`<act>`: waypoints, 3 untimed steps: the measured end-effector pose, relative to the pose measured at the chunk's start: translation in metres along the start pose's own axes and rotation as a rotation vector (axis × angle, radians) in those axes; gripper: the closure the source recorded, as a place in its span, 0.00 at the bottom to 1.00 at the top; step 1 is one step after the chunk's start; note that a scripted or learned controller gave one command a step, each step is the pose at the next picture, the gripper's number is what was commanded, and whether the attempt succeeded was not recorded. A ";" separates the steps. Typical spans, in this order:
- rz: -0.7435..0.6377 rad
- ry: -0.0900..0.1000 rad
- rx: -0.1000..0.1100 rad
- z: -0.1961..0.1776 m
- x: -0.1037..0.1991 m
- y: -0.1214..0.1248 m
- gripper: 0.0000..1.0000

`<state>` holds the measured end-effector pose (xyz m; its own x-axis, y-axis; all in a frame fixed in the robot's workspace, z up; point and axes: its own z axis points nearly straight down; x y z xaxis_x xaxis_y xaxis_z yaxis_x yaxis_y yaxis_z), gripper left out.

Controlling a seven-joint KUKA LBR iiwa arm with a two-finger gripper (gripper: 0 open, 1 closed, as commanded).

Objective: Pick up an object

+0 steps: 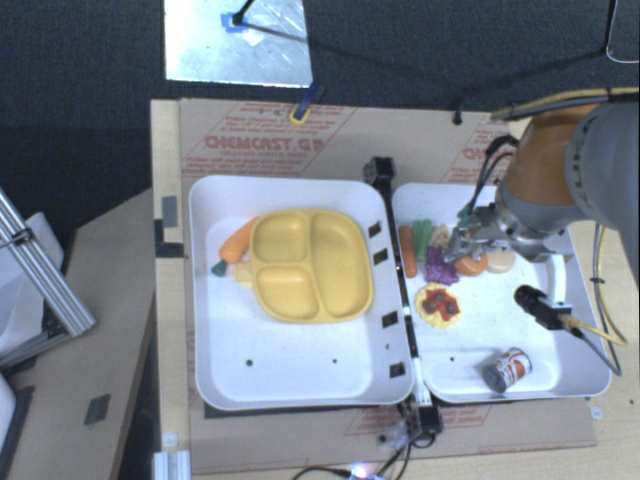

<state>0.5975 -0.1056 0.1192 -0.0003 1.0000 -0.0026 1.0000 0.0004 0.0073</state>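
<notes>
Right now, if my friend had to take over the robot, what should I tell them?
Gripper: low in the right bin, beside the purple grapes. I cannot tell whether it holds anything.
Right bin: red sausage, green piece and orange piece nearby; small pizza and can nearer the front.
Left bin: yellow plate, carrot.
Done: nothing visibly lifted.
Left: grasp one object and lift it.

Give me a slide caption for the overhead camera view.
KUKA arm's pincer beside the purple grapes in the right bin; yellow divided plate and carrot in the left bin.
</notes>
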 end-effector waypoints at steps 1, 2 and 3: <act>-0.005 0.002 0.000 -0.063 0.006 0.003 1.00; -0.005 0.002 0.000 -0.109 0.006 0.004 1.00; -0.009 0.004 0.005 -0.108 0.051 0.004 1.00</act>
<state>0.6007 -0.0540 0.2268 -0.0090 1.0000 0.0016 1.0000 0.0090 0.0022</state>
